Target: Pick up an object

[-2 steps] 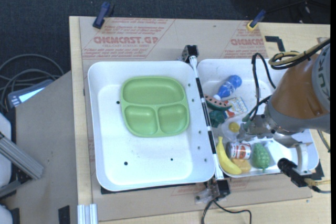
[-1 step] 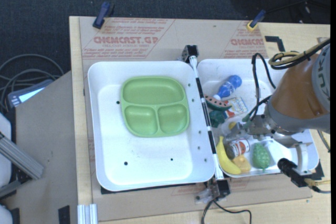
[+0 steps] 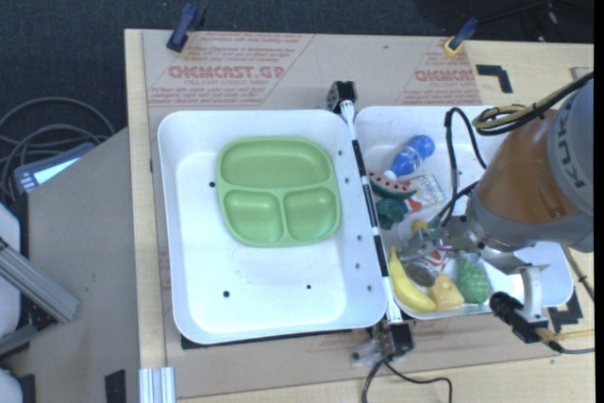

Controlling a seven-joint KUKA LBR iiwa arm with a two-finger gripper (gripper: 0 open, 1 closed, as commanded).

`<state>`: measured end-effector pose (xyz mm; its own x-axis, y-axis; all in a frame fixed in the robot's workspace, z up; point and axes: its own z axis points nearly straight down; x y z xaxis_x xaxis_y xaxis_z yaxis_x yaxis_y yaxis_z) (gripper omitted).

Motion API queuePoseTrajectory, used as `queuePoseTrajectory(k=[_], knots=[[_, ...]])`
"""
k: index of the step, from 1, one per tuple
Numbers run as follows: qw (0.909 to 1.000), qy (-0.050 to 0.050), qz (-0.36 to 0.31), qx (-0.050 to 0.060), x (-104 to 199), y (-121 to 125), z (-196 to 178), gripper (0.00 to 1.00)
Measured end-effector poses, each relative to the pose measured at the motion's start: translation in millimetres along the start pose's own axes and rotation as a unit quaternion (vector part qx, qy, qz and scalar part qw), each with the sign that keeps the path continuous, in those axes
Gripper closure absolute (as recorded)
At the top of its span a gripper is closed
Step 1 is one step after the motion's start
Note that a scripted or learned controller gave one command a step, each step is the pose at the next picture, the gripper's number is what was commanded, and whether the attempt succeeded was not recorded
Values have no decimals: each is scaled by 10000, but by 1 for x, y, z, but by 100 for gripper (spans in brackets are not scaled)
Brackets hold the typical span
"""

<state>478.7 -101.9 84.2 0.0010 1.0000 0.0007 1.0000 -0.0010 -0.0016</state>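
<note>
**Arm low over the cluttered right bin, nothing lifted yet**

The grey arm with its orange band (image 3: 528,175) reaches in from the right and hangs low over the right shallow white bin (image 3: 377,129). Its two-finger gripper (image 3: 442,245) sits among the objects near the bin's front; whether it is spread or pressed together cannot be told, since the wrist and the clutter hide it.

Objects lie all around the tool. The yellow plastic banana (image 3: 408,286) lies just to its left and front, its long axis running along the bin's left wall, curving toward the front edge. A green bumpy toy (image 3: 472,280) sits just to the front right of the tool, beside the banana's far end. A small clear bottle with a blue cap (image 3: 411,154) lies further back, well apart from the gripper, with a watermelon-slice toy (image 3: 391,185) between.

The left white bin (image 3: 189,297) bears a pale green three-compartment tray (image 3: 278,189).

The nearest candidates appear to be the banana and the green toy; a grasp across the banana's narrow width looks most workable.
</note>
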Motion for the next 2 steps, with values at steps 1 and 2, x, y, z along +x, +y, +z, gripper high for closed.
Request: queuePoseTrajectory(k=[1,2], knots=[[10000,-9,0,-36,0,2,-12,100],[10000,-1,-11,-13,53,63,-101,100]])
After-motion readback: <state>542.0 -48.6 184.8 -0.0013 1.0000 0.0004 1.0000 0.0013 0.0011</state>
